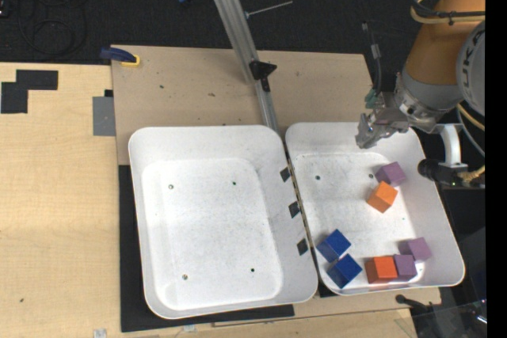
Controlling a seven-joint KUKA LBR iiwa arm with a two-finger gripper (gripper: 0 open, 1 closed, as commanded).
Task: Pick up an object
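Note:
The right bin (333, 146) holds several small blocks. A purple block (390, 173) and an orange block (382, 197) lie close together at its right side. Two blue blocks (339, 256) sit near the front edge, beside an orange-red block (382, 269) and two purple blocks (410, 259) in the front right corner. My gripper (369, 134) hangs over the bin's far right corner, above and left of the purple block, with nothing visibly between its fingers.
The left bin (150, 146) lies beside the right one, joined by a divider with black clips (293, 210). A slanted aluminium bar (238, 28) rises behind the bins. The grey and orange arm (440, 51) comes in from the right.

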